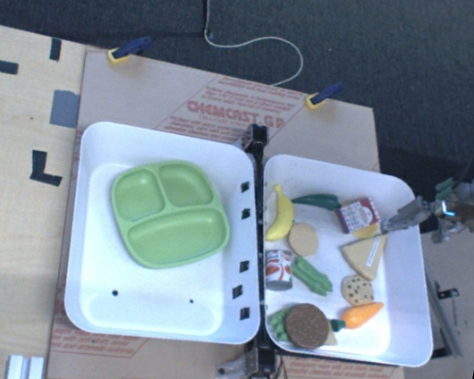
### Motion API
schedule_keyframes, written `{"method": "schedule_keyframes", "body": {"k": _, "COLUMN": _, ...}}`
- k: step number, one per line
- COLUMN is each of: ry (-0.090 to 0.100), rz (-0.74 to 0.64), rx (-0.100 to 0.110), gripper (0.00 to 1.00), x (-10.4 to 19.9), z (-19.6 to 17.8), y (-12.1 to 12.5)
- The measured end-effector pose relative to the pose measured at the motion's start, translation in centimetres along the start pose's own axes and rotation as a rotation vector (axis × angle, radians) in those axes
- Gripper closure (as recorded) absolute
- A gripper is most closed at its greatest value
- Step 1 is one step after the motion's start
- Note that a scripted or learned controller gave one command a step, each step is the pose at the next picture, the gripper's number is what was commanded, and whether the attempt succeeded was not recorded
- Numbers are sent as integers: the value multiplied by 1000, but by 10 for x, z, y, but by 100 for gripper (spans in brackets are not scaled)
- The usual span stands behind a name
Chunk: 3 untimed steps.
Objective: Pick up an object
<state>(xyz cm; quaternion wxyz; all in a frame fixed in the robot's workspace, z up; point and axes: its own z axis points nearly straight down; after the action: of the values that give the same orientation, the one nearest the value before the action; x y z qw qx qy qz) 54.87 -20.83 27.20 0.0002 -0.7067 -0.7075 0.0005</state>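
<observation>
The grey metal claw (403,216) hangs over the right white plastic bin's (410,287) far right edge, but I cannot tell its grip. A pale yellow cheese wedge (364,253) lies just beside it; the arm is cut off at the right.

Right bin (409,296), banana (280,215), cheese wedge (363,254), small can (278,269), carrot (362,315), burger (307,325), jumbled

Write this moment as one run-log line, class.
end effector: over right bin's right rim, holding nothing | nearest: cheese wedge | green plate: left bin | pick: not yet done
</observation>
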Motion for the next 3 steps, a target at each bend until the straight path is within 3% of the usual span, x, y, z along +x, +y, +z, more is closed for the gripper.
{"method": "schedule_keyframes", "body": {"k": 1, "ry": 4, "rz": 4, "rx": 8, "gripper": 0, "x": -12, "z": 62, "y": -67}}
{"method": "schedule_keyframes", "body": {"k": 2, "ry": -7, "rz": -1, "rx": -17, "gripper": 0, "x": -16, "z": -272, "y": -65}}
{"method": "schedule_keyframes", "body": {"k": 3, "ry": -3, "rz": 0, "rx": -3, "gripper": 100, "x": -16, "z": -274, "y": -64}}
